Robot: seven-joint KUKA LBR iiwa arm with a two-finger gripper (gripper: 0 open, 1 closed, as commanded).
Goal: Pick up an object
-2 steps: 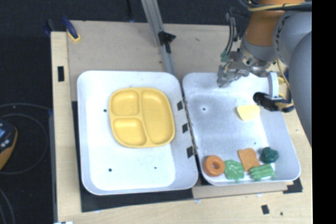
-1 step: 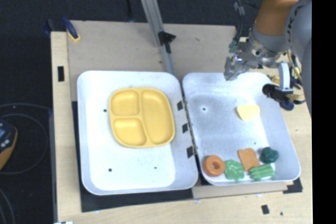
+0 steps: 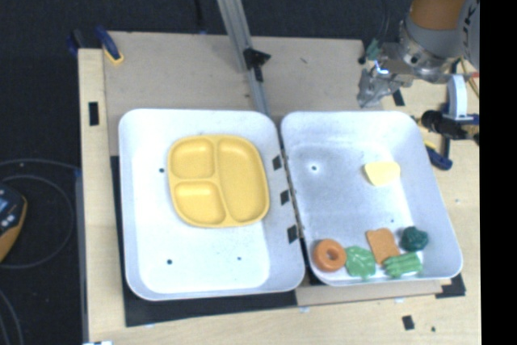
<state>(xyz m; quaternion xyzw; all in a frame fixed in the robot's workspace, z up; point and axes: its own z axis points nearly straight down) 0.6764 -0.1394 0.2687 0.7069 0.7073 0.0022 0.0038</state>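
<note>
I read this as the approach step: nothing is picked yet. The gripper [image 3: 376,85] hangs at the upper right of the frame, above the far rim of the right bin [image 3: 323,190]; from this slant I cannot tell how it is set, though I see nothing carried.

The nearest candidate is the yellow block [image 3: 381,172], alone in the right-centre of that bin, below the gripper in the frame and apart from it. The orange ring [image 3: 329,254], green pieces [image 3: 380,262] and tan block [image 3: 381,243] crowd the lower-right corner.

Next I judge the gripper must come forward over the yellow block, then descend.
</note>
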